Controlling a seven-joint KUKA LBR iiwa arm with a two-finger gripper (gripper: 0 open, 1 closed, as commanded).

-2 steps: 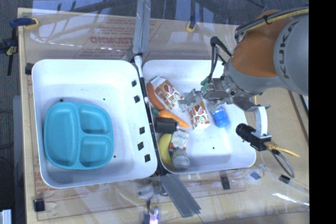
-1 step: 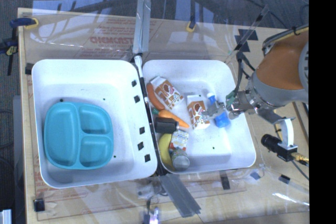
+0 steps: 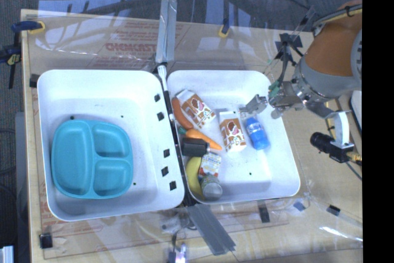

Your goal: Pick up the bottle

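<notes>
A small blue bottle (image 3: 257,134) lies on its side at the right of the right bin (image 3: 280,178). A second small bottle (image 3: 211,177), clear with a label and a grey cap, lies at the bin's front next to a banana (image 3: 194,174). My gripper (image 3: 265,106) hangs just behind the blue bottle, near the bin's right wall. It is open, with nothing between its fingers. The arm reaches in from the right.
The right bin also holds two brown-and-white cartons (image 3: 196,109) (image 3: 233,133), an orange carrot (image 3: 202,137) and a black object (image 3: 194,147). A blue divided plate (image 3: 91,158) lies in the left bin (image 3: 92,86). Cables and a clamp stand behind my arm.
</notes>
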